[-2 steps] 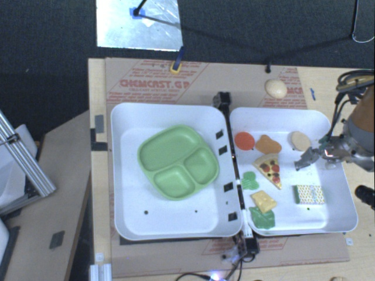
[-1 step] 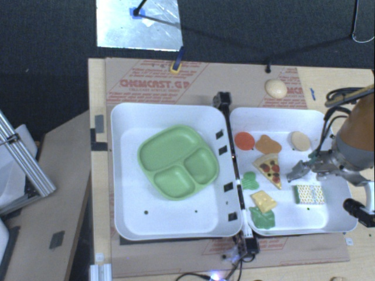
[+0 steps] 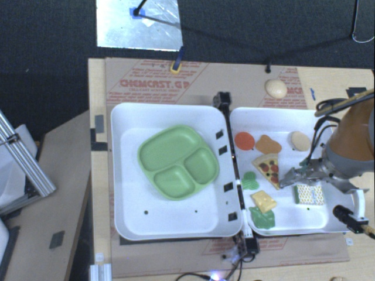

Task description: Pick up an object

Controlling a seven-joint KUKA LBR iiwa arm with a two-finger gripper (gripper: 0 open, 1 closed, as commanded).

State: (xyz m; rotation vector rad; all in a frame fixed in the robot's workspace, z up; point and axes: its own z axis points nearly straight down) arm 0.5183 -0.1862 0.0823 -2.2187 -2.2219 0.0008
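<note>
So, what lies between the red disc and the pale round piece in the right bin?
A tan, bread-like piece lies between the red disc and the pale round piece, seen in the camera view.

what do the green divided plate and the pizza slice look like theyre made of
Green divided plate: looks like moulded plastic, matte to slightly satin; one even pale green, with soft rounded compartment edges. Pizza slice: probably a toy, plastic or rubber; flat uniform yellow with dark red spots, no real food texture. Too small to tell which.
</note>
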